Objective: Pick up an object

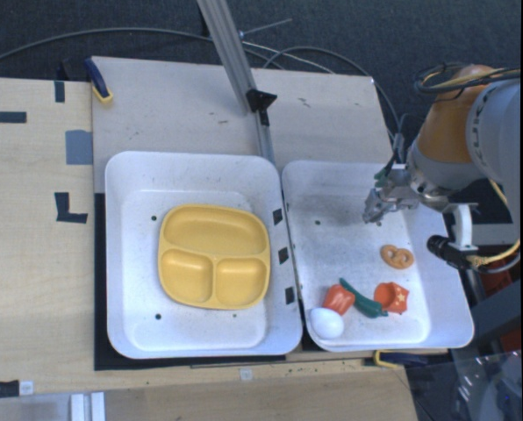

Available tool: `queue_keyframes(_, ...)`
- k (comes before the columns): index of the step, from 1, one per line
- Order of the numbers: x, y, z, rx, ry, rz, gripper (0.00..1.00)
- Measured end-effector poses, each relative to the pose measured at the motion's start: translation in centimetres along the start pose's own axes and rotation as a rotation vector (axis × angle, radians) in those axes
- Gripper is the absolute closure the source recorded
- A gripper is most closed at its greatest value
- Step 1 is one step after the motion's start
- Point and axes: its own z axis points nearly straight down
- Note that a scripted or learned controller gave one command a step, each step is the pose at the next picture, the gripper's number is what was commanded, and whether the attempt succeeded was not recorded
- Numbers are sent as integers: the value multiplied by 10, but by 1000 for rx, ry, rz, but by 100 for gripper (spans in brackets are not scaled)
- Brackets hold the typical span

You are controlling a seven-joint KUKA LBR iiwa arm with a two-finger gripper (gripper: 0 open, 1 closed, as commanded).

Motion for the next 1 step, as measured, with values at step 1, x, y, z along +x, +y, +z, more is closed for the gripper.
queue_keyframes(1,5,2,-43,-6,-1,2,100)
